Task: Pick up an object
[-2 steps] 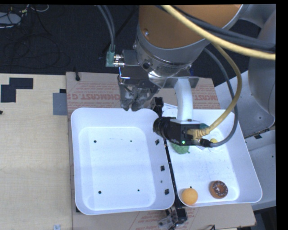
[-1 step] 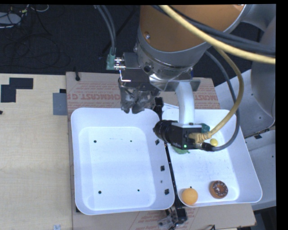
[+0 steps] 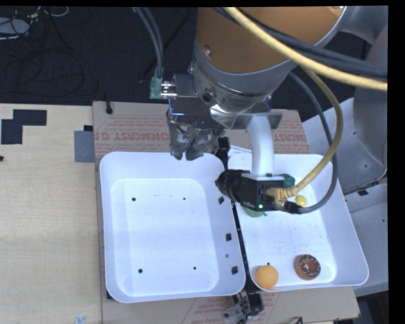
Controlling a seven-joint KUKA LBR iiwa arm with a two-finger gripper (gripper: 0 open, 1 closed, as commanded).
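1. Orange band (image 3: 266, 31) on the arm (image 3: 253, 82) lies nearest the camera and fills the 12 o'clock part of the view, with grey metal below it and a yellow hose (image 3: 329, 145) looping down toward 3 o'clock.
2. Below the wrist, the hand (image 3: 190, 144) hangs over the far rim of the left bin (image 3: 104, 190). It is dark and seen from above, so whether it is wide or narrow cannot be told, and nothing shows in its grip.
3. At 4 o'clock from the hand, a white post carries a black unit (image 3: 250, 188) with a green light, sitting over the seam between the two bins.
4. A green piece (image 3: 255, 212) peeps out under that unit, and a small yellow piece (image 3: 300, 201) lies just beside its 3 o'clock end, both in the right bin (image 3: 297, 240).
5. The other objects to pick lie at the near edge of the right bin: an orange ball (image 3: 266, 276) at its 7 o'clock corner and a brown ring (image 3: 307, 266) near it at 3 o'clock, the two apart.
6. The left bin's white floor shows a few small dark dots.
7. Both bins rest on brown cardboard (image 3: 133, 130) with red print.
8. The cardboard lies on a pale desk (image 3: 44, 215) with dark patches toward 10 o'clock.
9. Beyond the desk, at 11 o'clock, the room is black with loose cables (image 3: 50, 19).
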